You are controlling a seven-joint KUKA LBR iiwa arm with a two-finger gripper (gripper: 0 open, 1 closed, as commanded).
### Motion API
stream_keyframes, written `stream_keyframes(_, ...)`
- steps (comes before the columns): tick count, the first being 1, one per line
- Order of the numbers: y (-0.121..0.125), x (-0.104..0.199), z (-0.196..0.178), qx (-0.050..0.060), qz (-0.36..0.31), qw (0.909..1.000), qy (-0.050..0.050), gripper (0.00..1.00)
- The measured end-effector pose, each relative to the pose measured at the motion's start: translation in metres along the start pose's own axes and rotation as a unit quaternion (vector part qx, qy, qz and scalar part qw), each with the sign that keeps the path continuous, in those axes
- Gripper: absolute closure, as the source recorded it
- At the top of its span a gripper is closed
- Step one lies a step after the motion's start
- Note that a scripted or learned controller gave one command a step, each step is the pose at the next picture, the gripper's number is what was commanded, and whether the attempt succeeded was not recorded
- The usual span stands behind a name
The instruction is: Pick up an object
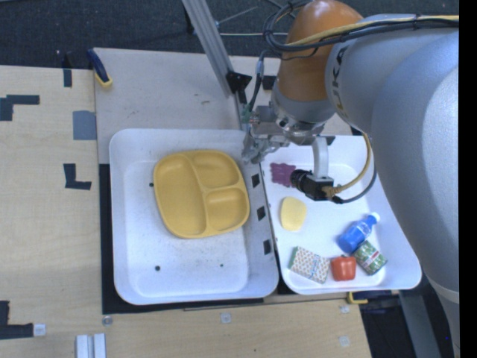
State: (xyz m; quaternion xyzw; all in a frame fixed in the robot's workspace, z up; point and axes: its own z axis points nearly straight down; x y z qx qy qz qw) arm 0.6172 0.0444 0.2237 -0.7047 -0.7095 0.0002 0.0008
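Two white bins sit side by side on the desk (pixel 171 88). Left bin (pixel 134 274) holds a yellow divided plate (pixel 201 192), tilted slightly, its right edge close to the wall between the bins. Right bin (pixel 395 267) holds the small stuff: a purple piece (pixel 281 173) near the top, a pale yellow soft-looking lump (pixel 293 214) below it, a blue bottle (pixel 356 233), a small green-labelled can (pixel 370 258) just beside it, a red block (pixel 343 268), and a checkered packet (pixel 308 265) at the bottom.

End effector (pixel 257 146) hangs over the divider, near the top-right corner of the plate and just left of the purple piece. Can't tell whether it's open or closed; the metal parts are cluttered and too small to read. Nothing visibly caught in it.

My read: approach/positioning step, no grasp yet. Task names no specific target, so any item counts. Nearest candidates are the plate edge and the purple piece.

Next move calls for committing to one target, centring over it clear of the bin wall, then descending. Plate is wide and flat, so likely a rim pinch only. Purple piece looks small and low, needs accurate alignment. Black cable fitting (pixel 311 185) dangles close to the lump, so there's a possible snag on descent there.
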Motion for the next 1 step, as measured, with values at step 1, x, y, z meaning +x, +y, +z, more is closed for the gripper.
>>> stream_keyframes(1, 0.0074, 0.0537, -0.0098, -0.001, 0.000, 1.0000, 0.001, 1.00)
